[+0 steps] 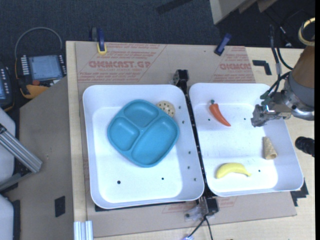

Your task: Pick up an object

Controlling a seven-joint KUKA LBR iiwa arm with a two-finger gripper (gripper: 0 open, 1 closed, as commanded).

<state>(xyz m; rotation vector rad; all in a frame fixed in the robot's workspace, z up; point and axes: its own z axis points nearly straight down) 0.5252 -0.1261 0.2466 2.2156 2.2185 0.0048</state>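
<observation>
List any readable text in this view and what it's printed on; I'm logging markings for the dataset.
"CHEMCAST GP": red print on the brown board under the bins, left side.
Same red print on the right: partly cut off, only "CHEMCAST" guessable.
Finer red lines around both: too small to read.
Pendant screen at left: blurred, unreadable.

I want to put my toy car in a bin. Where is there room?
Left bin: bare floor in front of the blue plate. Right bin: bare middle between carrot, banana and cone. Crowded by the cookie and under the tool.
</observation>
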